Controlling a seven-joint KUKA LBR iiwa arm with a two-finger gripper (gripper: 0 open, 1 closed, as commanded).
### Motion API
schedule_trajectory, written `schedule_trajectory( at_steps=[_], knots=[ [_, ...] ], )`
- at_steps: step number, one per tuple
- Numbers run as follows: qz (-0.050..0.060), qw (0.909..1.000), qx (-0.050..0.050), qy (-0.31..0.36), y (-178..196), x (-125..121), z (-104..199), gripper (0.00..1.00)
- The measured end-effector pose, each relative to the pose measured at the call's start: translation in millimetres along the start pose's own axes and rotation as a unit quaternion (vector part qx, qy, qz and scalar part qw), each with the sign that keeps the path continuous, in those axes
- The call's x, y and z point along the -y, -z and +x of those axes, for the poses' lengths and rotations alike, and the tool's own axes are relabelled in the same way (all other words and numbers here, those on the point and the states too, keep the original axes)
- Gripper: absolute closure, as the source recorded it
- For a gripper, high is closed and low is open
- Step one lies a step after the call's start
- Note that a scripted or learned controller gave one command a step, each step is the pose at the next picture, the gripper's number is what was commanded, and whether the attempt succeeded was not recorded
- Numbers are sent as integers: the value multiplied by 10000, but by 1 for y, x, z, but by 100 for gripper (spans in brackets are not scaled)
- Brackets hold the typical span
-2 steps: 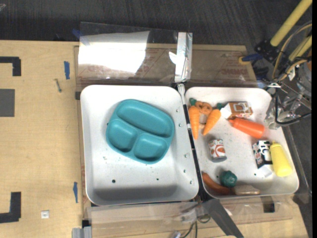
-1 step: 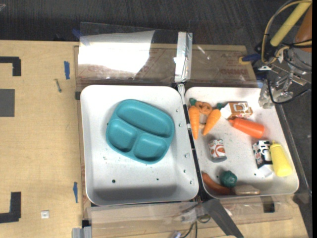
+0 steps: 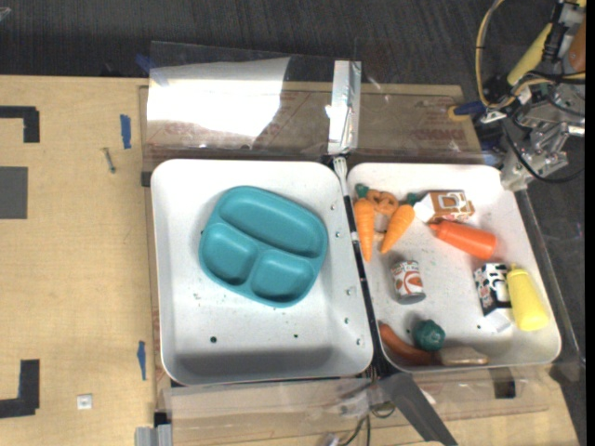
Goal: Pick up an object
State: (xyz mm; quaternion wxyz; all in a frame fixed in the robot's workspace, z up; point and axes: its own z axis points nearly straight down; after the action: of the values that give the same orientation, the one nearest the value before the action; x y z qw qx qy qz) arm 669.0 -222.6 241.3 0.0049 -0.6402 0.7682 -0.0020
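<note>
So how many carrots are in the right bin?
2. Both lie at the right bin's upper left, next to the divider: one carrot along the wall, the other carrot leaning beside it. Others could be hidden under the clutter.

— Inspector: Position of the arm (image 3: 544, 91)?

— Assistant: Upper right corner of the camera view, beyond the far right corner of the bench. Visible there is a tangle of grey metal parts with yellow and black cabling looping above them.

— Inspector: The gripper (image 3: 522, 170)?

— Assistant: What appears to be the tool end is the lowest part of that assembly, pointing down and to the left. Its outline is cluttered and small — the individual parts cannot be made out.

— Inspector: Holding anything?

— Assistant: Nothing can be seen at the tool end.
</note>
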Motion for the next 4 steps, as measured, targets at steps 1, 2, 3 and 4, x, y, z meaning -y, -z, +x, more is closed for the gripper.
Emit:
schedule_trajectory(
  at_steps=[1, 2, 3, 4],
  knots=[
    [-75, 9937, 21, 1122, -145, -5, 1, 100],
    [34, 9828, -13, 1844, -6, -2, -20, 100],
    [-76, 9056, 45, 4239, -119, -11, -37, 100],
    [-10, 8327, -2, 5537, -6, -12, -15, 100]
  ],
)
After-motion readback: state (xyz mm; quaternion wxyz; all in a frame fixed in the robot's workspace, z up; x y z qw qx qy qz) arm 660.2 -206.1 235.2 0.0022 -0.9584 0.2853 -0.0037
